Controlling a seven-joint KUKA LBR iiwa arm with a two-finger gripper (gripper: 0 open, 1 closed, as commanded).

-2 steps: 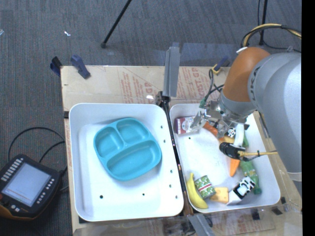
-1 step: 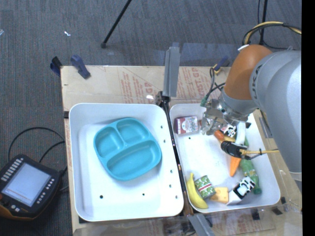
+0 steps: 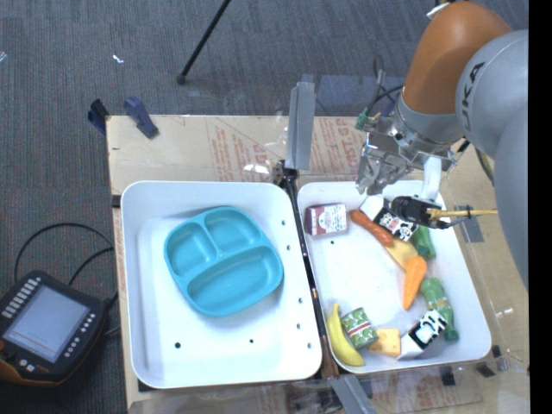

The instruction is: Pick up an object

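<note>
My gripper (image 3: 376, 179) hangs over the far edge of the right bin (image 3: 366, 274), its fingers open with nothing between them. Just below it lie a small orange carrot (image 3: 371, 228) and a black-and-white cow-patterned toy (image 3: 397, 226). To its left lies a maroon packet (image 3: 325, 220). Further forward are a larger carrot (image 3: 414, 281), a green bottle (image 3: 436, 300), a banana (image 3: 341, 338), a green can (image 3: 357, 323), a cheese wedge (image 3: 389, 342) and a second black-and-white toy (image 3: 428, 329).
The left bin (image 3: 147, 317) holds a blue divided plate (image 3: 224, 260). A grey upright post (image 3: 301, 132) stands at the back between the bins. A teach pendant (image 3: 47, 322) lies on the floor at the lower left.
</note>
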